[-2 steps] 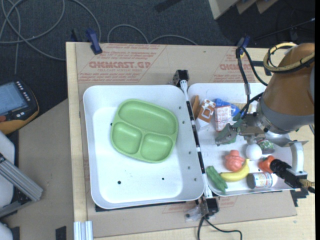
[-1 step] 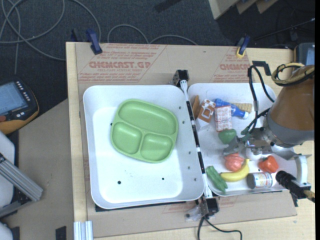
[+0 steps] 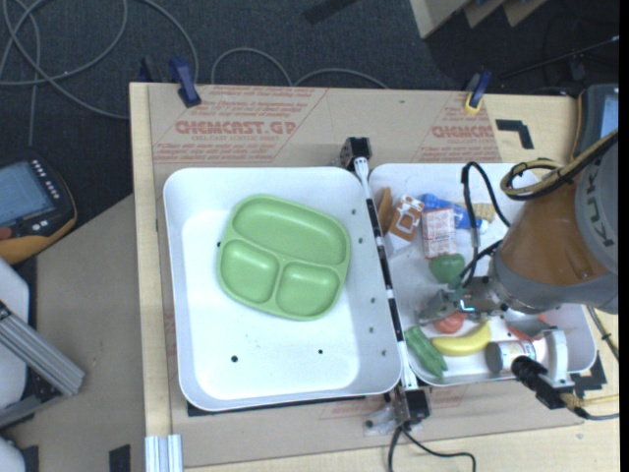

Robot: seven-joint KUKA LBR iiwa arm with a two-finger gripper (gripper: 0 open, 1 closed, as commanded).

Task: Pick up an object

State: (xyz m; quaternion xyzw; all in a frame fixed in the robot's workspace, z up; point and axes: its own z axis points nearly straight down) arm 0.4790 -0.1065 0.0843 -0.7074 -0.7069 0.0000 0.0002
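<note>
- The arm (image 3: 550, 239) reached in from the right and hung low over the right bin (image 3: 582, 337), its grey and orange wrist covering much of that bin's middle.
- The gripper (image 3: 462, 301) sat down among the clutter, just above the banana (image 3: 464, 341). Jaws state could not be told; the wrist hid them.
- Candidate objects were crowded in the right bin: banana beside a green vegetable-like piece (image 3: 426, 350), a small red item (image 3: 450, 324) near the gripper, a green pepper-like toy (image 3: 448, 266), a red-and-white packet (image 3: 438, 232), a brown item (image 3: 404, 220).
- A white bottle (image 3: 523, 352) lay on its side along the bin's near wall.
- The left bin (image 3: 197, 293) held a green divided plate (image 3: 284, 257), well apart from the gripper.
- Judgement: descent aimed at the banana cluster; tight packing risked a glancing or double contact.
</note>
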